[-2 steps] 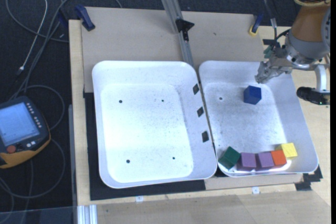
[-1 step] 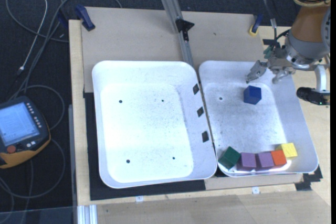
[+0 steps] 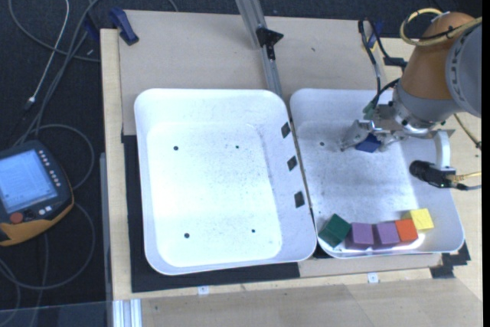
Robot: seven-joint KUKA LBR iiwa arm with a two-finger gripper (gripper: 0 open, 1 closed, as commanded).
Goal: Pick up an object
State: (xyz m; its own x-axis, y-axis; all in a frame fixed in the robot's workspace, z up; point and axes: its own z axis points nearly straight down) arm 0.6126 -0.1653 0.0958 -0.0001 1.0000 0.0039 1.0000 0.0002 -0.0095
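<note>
Nearest me, along the front lip of the right bin [image 3: 448,237], four blocks are sitting in a row: a green block [image 3: 334,229], a purple block [image 3: 362,233], another purple block [image 3: 387,232] beside an orange one [image 3: 406,230], then a yellow block [image 3: 422,220] at the end. Further back in that bin the gripper [image 3: 367,137] is hanging low with a blue block [image 3: 370,143] showing at its tips, and it looks to me as though the fingers are closing on it, though the wrist is shading the contact. If the pinch is catching just a corner, the block could be twisting out as the arm lifts, dropping back onto the bin floor. The left bin [image 3: 153,111] is lying well clear of it all.
</note>
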